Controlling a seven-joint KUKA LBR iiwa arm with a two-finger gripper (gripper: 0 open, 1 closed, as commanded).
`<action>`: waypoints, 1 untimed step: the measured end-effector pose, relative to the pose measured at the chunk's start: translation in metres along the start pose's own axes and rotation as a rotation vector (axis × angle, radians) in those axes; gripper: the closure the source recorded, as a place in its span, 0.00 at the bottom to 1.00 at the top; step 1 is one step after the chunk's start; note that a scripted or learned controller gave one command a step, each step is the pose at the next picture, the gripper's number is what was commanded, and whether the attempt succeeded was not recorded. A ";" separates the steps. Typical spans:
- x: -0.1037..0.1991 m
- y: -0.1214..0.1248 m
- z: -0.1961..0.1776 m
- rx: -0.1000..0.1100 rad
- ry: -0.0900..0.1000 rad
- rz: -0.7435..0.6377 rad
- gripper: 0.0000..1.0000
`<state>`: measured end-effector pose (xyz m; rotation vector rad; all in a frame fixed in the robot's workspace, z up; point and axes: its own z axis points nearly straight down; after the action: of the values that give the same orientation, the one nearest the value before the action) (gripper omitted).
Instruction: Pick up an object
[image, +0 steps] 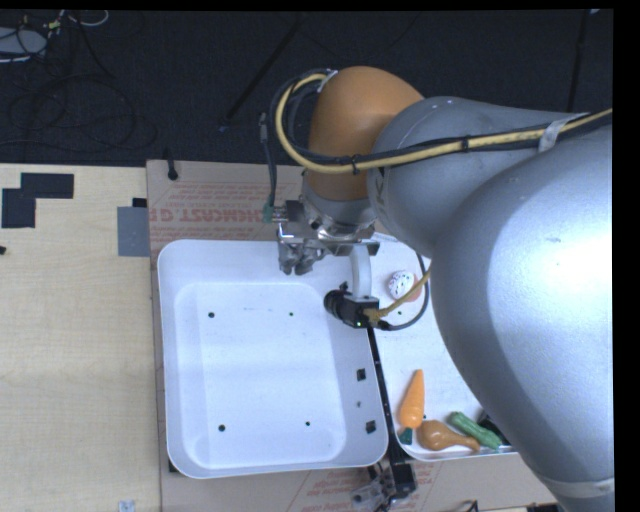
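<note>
Above the left bin's far rim, the pincer hangs.

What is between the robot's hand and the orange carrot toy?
The gripper hangs over the far edge of the left bin. The carrot lies in the right bin, so the black divider between the bins stands between them.

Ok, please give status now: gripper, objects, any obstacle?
Gripper over left bin's far edge. Carrot, white ball lie in right bin. Arm covers most of it.
</note>
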<state>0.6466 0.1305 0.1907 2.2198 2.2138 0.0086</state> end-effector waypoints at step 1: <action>0.002 -0.003 0.007 0.012 -0.001 -0.004 0.00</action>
<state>0.6436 0.1327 0.1833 2.2214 2.2231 -0.0051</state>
